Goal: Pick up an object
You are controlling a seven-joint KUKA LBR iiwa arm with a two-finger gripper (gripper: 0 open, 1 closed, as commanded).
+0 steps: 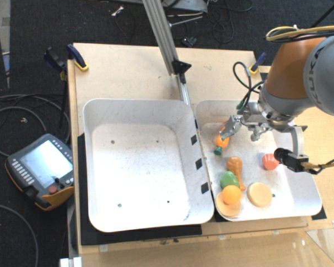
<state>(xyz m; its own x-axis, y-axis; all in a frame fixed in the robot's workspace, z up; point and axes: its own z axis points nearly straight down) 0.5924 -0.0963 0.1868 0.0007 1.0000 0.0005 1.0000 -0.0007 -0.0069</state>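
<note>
The gripper (229,129) hangs right of frame centre, just above a small orange toy (221,141) in the right bin (306,202). Approach step, in my judgement. Grip state: cannot tell; next comes a straight descent.

Two bins (94,115) side by side, toys (234,168) in right bin (312,202)
</note>
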